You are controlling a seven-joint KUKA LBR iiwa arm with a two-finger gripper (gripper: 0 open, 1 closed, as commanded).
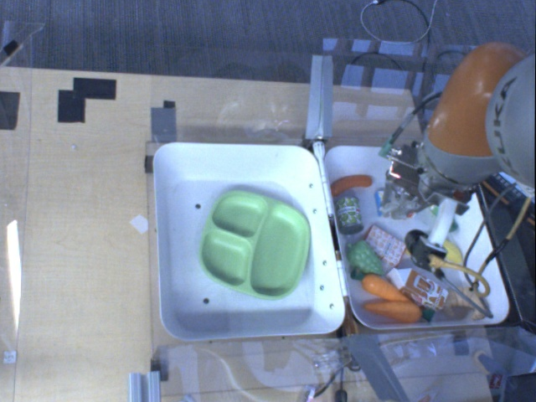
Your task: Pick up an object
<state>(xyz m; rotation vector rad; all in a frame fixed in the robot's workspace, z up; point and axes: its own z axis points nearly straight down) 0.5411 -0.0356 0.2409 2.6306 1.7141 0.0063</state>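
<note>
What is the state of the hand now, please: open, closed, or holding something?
Hand: cannot be told. It is low over the right bin, above the pile of small objects, and the wrist hides it from the camera.

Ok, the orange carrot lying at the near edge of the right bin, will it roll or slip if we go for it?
The carrot looks rounded and tapered, so it would probably roll if nudged sideways. Its smooth, toy-like surface may slip between narrow fingers. A second carrot beside it could get pushed along too.
</note>
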